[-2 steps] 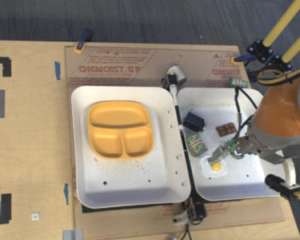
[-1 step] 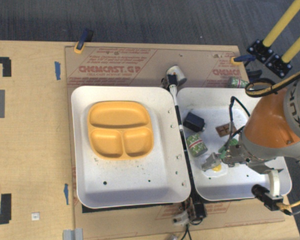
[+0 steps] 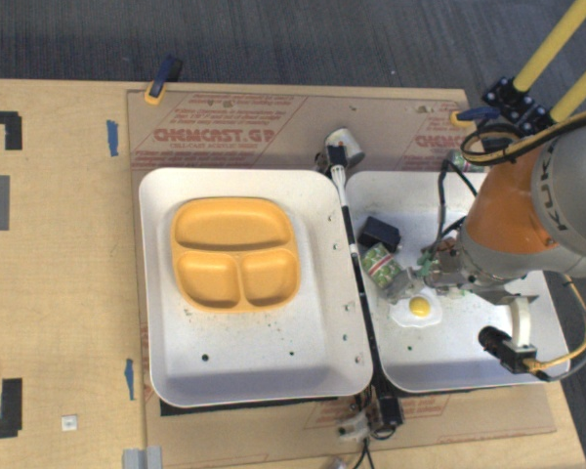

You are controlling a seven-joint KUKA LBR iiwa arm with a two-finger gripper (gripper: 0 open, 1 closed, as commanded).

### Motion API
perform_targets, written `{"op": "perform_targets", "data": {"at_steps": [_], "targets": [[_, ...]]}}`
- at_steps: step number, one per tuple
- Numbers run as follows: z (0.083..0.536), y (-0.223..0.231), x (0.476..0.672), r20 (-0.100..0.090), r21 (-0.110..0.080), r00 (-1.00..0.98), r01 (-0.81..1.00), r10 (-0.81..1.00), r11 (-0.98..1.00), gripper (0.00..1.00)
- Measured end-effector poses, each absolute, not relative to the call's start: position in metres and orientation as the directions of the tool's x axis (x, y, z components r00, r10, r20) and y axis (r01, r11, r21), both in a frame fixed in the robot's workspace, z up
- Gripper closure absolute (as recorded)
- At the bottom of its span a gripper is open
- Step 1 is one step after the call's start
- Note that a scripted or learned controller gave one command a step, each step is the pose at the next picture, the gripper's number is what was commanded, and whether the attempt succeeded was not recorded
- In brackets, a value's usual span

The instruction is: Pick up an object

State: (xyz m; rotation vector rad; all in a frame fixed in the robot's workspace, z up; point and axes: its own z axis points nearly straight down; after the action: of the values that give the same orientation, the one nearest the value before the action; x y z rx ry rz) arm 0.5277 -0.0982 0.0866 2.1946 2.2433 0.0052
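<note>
**When Going for the Toy Fried Egg: Drop Straight, Go Low, Steer Clear of the Neighbours**

If aiming at the toy fried egg (image 3: pixel 420 308), as seems likely with the end effector (image 3: pixel 438 270) poised just beside and above it, centre over the yolk before descending. Keep the approach vertical and go right down to the bin floor; probably too flat and thin to offer much edge otherwise. Close slowly, and lift only a little at first to check for a real catch. Expect a slip or a miss on so low a shape.

Looks like a white blob with a wavy outline and a round yellow yolk at its middle, lying flat. Sits near the middle of the right bin (image 3: pixel 439 360), a little towards the front.

Just up and left of it, a small grey piece (image 3: pixel 400 283), close enough that touching or not cannot be told. Beyond that, a crumpled green-and-white packet (image 3: pixel 377 262), then a black block (image 3: pixel 379 233) near the dividing wall. Best kept out of the grasp, all three.

Whether the end effector is open or closed: cannot tell, hidden under the wrist and its orange band (image 3: pixel 503 218).

Further out, in the left bin (image 3: pixel 234 350), a yellow divided plate (image 3: pixel 236 252); both bins on the wooden tabletop (image 3: pixel 59 262).
</note>
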Motion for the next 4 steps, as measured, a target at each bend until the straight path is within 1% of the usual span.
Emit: {"op": "perform_targets", "data": {"at_steps": [1, 2, 3, 4], "targets": [[0.099, -0.094, 0.573, 0.000, 0.000, 0.338, 0.941, 0.941, -0.338, 0.00], [0.085, -0.124, 0.621, 0.000, 0.000, 0.252, 0.968, 0.968, -0.252, 0.00], [0.130, -0.123, 0.667, -0.001, 0.003, 0.099, 0.995, 0.995, -0.099, 0.00], [0.085, -0.103, 0.667, 0.001, -0.002, -0.060, 0.998, 0.998, 0.060, 0.00]]}}
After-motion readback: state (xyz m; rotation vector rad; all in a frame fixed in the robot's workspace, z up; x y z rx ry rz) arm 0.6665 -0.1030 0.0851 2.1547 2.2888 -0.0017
